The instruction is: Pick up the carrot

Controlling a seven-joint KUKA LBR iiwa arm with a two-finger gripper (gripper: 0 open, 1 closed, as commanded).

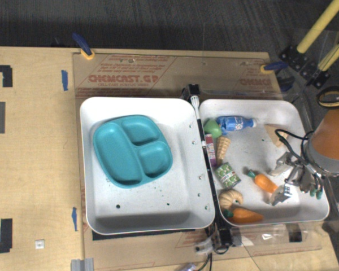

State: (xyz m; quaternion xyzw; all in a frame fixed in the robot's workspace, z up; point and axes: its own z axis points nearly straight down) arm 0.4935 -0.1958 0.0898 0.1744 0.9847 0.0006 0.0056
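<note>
Reaching into: right bin [311, 205], carrot side
Gripper [281, 179]: fingers spread, nothing between them; best shifted left, centred over the carrot's thick middle, closing across its width
Carrot [264, 182]: just beside the fingertips, on the bin floor (another orange piece lies nearer the front wall)
Long axis: slanted, green top upper-left, orange end lower-right toward the gripper

Wooden bench [34, 168] bears two white bins [96, 208].
</note>
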